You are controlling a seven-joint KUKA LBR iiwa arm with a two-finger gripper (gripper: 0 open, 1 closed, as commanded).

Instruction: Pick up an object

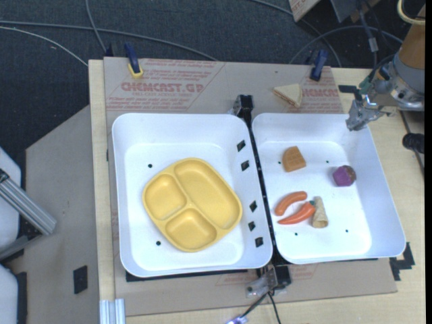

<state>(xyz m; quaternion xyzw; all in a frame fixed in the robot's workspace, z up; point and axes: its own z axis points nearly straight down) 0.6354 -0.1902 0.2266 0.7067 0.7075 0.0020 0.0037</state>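
Arm at the far right edge, wrist tilted, jaws (356, 119) low, pointing down-left.

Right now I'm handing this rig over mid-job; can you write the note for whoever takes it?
Gripper: above the far right corner of the right bin, nothing seen in it; whether it is open or shut can't be told.
Right bin holds a brown block, a purple ball, an orange sausage, a red pepper and a tan cone; the last three lie close together.
Left bin holds a yellow divided tray.
Done: nothing lifted.
Left: pick up one object.
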